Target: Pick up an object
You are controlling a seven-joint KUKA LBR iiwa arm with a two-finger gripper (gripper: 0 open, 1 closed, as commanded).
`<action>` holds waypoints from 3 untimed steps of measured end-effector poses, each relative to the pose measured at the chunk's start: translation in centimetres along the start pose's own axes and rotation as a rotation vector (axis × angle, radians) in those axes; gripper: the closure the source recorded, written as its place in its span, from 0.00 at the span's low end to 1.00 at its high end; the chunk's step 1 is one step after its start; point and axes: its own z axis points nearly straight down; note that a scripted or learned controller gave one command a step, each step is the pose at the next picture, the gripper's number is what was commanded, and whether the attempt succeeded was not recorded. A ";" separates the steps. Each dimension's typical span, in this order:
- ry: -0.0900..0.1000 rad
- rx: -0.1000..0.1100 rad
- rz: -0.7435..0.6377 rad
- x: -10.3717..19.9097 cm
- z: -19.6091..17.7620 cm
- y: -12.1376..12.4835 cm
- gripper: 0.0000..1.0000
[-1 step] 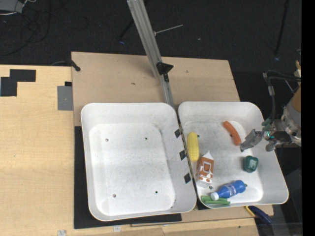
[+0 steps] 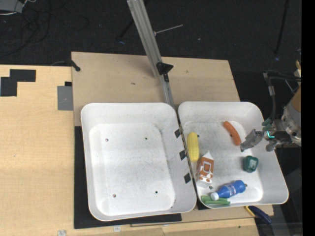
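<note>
hand (image 2: 261,142): over right bin's (image 2: 268,193) right edge, fingers spread, pinching nothing
hot dog (image 2: 232,132): just left of hand
green cup (image 2: 250,163): just below hand
corn (image 2: 193,146): near divider

Yellow corn (image 2: 193,147), orange sausage (image 2: 232,132), blue bottle (image 2: 230,189), white bins (image 2: 93,119)

The floor (image 2: 221,23) is dark — almost black — with thin cables (image 2: 29,14) lying at the back left. A light wooden table (image 2: 34,146) fills the left side. A brown board (image 2: 197,80) lies beside it. A long metal bar (image 2: 147,38) slants up from the board.
</note>
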 end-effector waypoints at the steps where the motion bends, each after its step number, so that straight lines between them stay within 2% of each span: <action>1: 0.001 0.005 0.000 -0.8 5.8 0.4 0.00; 2: 0.002 0.006 0.000 -0.3 10.6 -0.5 0.00; 3: -0.001 -0.002 0.000 -0.2 15.6 -0.5 0.00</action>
